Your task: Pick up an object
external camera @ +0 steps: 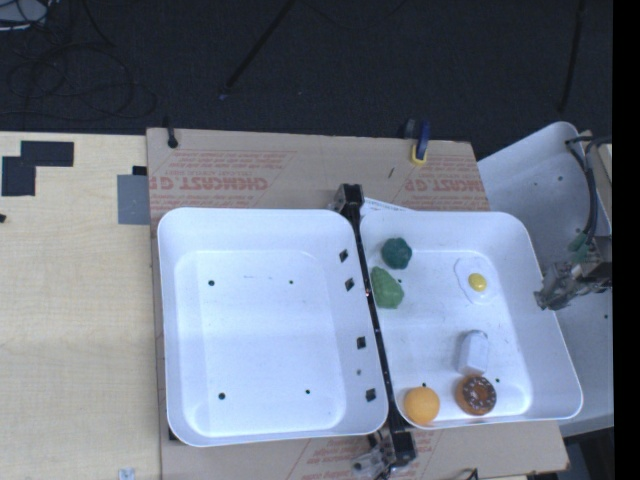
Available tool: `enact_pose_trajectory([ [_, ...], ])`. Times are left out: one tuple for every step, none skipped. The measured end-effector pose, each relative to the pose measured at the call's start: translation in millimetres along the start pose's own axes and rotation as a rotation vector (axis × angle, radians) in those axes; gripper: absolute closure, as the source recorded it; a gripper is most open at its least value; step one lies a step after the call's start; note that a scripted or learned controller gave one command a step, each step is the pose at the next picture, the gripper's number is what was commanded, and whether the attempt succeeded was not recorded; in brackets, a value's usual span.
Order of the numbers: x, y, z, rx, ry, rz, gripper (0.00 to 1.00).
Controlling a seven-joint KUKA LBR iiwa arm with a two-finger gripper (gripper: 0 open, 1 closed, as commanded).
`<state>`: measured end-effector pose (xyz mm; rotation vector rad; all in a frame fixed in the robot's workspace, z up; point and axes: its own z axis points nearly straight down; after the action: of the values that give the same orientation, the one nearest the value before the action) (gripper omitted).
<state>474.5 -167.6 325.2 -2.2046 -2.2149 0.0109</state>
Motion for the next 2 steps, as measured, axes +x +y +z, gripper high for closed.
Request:
enact_pose_trajectory([
  [53.3,1.3,120.2,-0.001,0.0,0.001,1.0],
  [89.0,3.4,21.7,-0.023,-0.006,-0.001,1.0],
])
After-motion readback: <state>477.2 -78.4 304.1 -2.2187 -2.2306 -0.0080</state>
